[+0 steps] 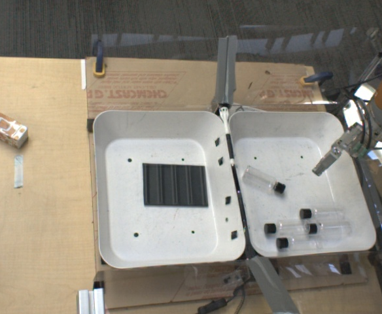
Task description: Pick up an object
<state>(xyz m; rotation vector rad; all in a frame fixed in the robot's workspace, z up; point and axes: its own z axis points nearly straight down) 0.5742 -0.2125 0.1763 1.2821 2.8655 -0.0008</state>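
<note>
Several clear vials with black caps lie in the right bin (348, 195). One vial (261, 178) rests alone near the bin's middle, tilted, its cap toward the lower right. The others form a cluster (305, 227) along the bin's front edge. A black ribbed rectangular block (175, 185) lies flat in the middle of the left bin (112, 175). My gripper (318, 170) reaches in from the right and hangs above the right bin's right half, slanting down to the left. It is to the right of the lone vial and above the cluster, with nothing seen in it.
A grey divider post (225, 70) rises between the bins at the back. Cardboard (158, 84) lies behind the bins with clamps at its corners. A small printed box (6, 129) and a pale strip (18, 173) sit on the wooden bench at left.
</note>
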